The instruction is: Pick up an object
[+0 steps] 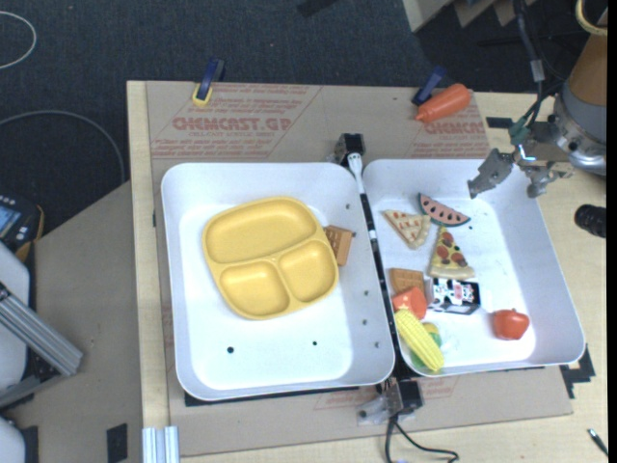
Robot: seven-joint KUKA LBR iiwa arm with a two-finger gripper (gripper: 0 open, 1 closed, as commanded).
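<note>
A yellow divided plate (268,257) fills the left bin (183,287). In the right bin (554,258), toy food clusters toward seven o'clock; the watermelon slice (442,210) looks light, rigid, best pinched across its flat faces. The gripper (511,172) hovers at one o'clock, jaws spread, empty.

Both bins (193,355) look like smooth, faintly glossy white plastic. The yellow tray (265,258) is matt plastic. Under them lies rough brown cardboard (280,119). The gripper (511,174) looks dull grey metal.
</note>
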